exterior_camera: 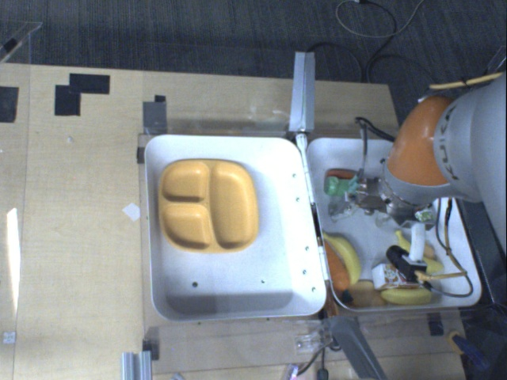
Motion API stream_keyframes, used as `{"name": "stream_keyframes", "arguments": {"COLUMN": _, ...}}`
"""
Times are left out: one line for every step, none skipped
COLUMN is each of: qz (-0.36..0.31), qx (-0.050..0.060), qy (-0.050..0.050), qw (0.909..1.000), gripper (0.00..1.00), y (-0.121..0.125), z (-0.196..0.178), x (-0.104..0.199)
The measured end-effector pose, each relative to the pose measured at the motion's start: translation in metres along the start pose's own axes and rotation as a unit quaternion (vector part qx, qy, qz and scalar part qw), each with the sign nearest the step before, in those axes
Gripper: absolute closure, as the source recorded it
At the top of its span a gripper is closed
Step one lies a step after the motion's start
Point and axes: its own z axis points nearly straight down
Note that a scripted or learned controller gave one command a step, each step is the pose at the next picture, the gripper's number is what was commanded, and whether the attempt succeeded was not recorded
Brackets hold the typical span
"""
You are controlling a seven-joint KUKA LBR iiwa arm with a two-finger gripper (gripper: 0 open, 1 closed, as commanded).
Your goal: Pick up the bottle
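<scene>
The claw (360,200) hangs low in the right bin (467,291), right of centre in the frame; its spread cannot be told. The bottle (342,184), green-capped, lies just beside it to the upper left, near the bin's top-left corner. A good grasp likely needs centring over the bottle's body, clear of the bananas (346,253) below.

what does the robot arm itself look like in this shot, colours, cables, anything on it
The arm is a thick, rounded grey body with a glossy orange band above the wrist. Below the band sits the gripper, a cluster of bare metal parts. Thin dark cables loop around the wrist, one arching over the top and others trailing down beside it over the right bin. No markings can be read on it.
</scene>
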Motion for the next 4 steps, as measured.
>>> {"name": "stream_keyframes", "arguments": {"qz": -0.001, "qx": -0.002, "qy": 0.000, "qw": 1.0000, "gripper": 1.00, "y": 0.002, "z": -0.011, "x": 0.001}}
{"name": "stream_keyframes", "arguments": {"qz": 0.075, "qx": 0.003, "qy": -0.001, "qw": 0.9971, "gripper": 1.00, "y": 0.068, "z": -0.147, "x": 0.053}}
{"name": "stream_keyframes", "arguments": {"qz": 0.255, "qx": 0.006, "qy": -0.002, "qw": 0.9671, "gripper": 1.00, "y": 0.064, "z": -0.113, "x": -0.029}}
{"name": "stream_keyframes", "arguments": {"qz": 0.254, "qx": 0.006, "qy": -0.002, "qw": 0.9672, "gripper": 0.00, "y": 0.064, "z": -0.113, "x": -0.028}}
